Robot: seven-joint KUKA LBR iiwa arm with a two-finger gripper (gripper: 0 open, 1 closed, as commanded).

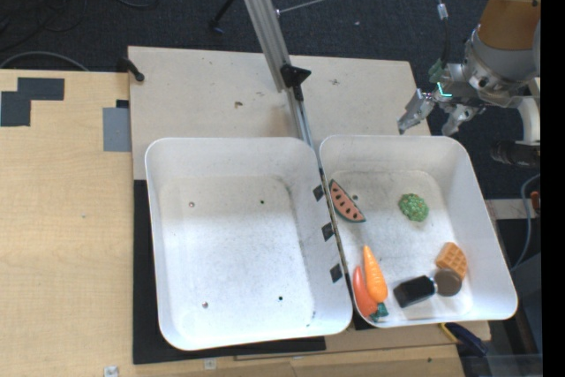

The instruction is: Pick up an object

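The hand (431, 112) hangs above the far rim of the right bin (481, 190), near its upper right corner, and its two fingers (412, 116) stand spread apart with nothing between them. From the hand, all the things lie toward about 6 o'clock, inside this same bin. The nearest is the green lump (412, 207), a round thing with no long axis, so I think any turn of the wrist would suit it. The watermelon slice (346, 202) lies toward 7 o'clock, against the wall between the bins, its long side running from 11 to 5 o'clock. Further away, near the front rim, are the waffle piece (451, 259), a brown and black thing (425, 287) lying across, and the carrot (373, 273), which points up toward 12 o'clock beside something red (359, 289). The left bin (168, 225) is well apart from the hand.
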